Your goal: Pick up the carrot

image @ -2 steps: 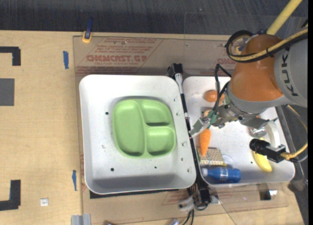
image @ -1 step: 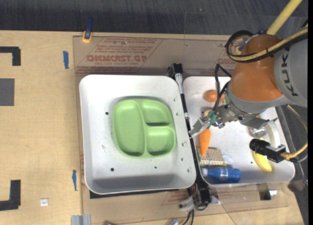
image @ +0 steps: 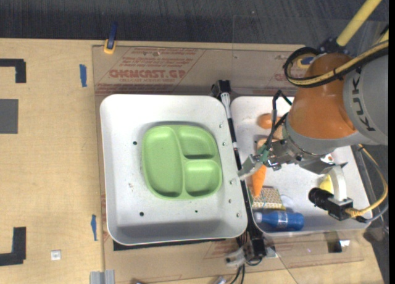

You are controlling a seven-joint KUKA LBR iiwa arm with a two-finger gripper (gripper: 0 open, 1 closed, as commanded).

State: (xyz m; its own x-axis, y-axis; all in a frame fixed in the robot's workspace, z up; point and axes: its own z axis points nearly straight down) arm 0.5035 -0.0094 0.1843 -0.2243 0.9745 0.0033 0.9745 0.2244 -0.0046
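The gripper (image: 264,160) is largely covered by the arm's orange band (image: 321,107) and wrist body, so the finger spacing cannot be determined, and the upper end of the carrot (image: 258,179) is lost among the gripper parts directly above it. An orange-tan object (image: 265,120) beyond the gripper is partly screened by cables and cannot be identified. The right bin (image: 308,205) is mostly hidden beneath the arm, and a yellow object (image: 331,184) to the gripper's right is partly covered by a black fitting (image: 326,201).
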